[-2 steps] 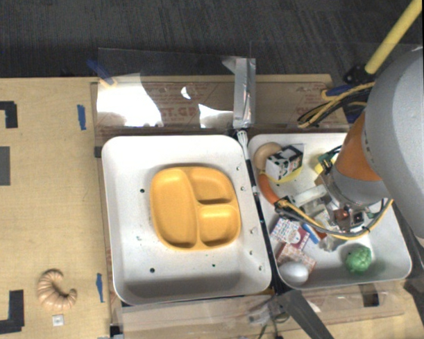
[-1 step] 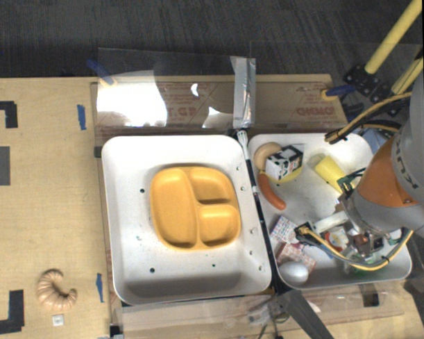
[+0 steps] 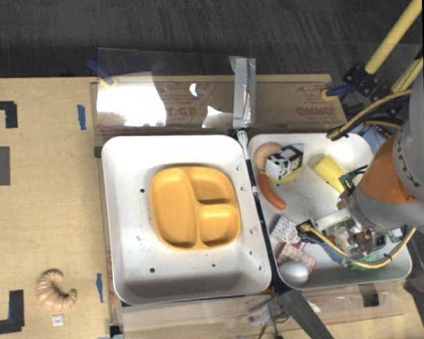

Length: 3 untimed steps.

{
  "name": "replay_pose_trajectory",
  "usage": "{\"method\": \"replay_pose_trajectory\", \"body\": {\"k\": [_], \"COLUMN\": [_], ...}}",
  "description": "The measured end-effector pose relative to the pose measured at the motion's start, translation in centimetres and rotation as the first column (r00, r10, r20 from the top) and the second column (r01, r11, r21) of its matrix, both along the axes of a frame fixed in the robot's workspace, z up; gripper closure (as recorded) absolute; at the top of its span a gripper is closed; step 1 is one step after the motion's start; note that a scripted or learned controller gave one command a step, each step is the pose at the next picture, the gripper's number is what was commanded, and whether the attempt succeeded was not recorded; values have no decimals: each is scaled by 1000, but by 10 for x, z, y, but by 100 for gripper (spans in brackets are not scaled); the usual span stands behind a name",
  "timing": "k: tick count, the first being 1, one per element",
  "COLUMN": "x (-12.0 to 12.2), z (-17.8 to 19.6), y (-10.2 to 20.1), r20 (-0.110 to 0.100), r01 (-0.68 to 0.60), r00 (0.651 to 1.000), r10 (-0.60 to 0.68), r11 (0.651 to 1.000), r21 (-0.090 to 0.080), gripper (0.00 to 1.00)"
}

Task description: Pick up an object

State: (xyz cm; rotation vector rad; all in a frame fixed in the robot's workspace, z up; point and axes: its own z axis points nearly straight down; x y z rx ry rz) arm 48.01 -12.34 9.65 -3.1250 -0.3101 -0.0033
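The right bin [image 3: 320, 280] holds several small objects. An orange-red sausage [image 3: 271, 192] lies by its left wall, with a small white, black and yellow box [image 3: 284, 163] and a tan round piece [image 3: 262, 154] behind it. A yellow block [image 3: 329, 171] rests further right. Near the front left are a red-patterned packet [image 3: 286, 231], a brownish packet [image 3: 295, 252] and a grey ball [image 3: 294, 271]. My gripper [image 3: 342, 230] hangs low over the bin's right half, wrapped in wires, just right of the packets.
In the left bin [image 3: 123, 224] lies a yellow divided tray [image 3: 195, 205]. On the bench at the far left sits a croissant-shaped toy [image 3: 56, 289]. A clear plastic sheet and a taped strip [image 3: 243, 93] stand behind the bins.
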Motion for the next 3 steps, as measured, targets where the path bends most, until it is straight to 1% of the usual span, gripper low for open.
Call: {"method": "replay_pose_trajectory", "body": {"k": [1,2,3], "x": [0,0,3], "z": [0,9,-8], "y": [0,1,-40], "r20": [-1,-3,6], "r01": [0,0,-5], "r00": [1000,1000,1000], "r10": [0,0,5], "r11": [1000,1000,1000], "r21": [0,2,3], "gripper": [0,100,100]}}
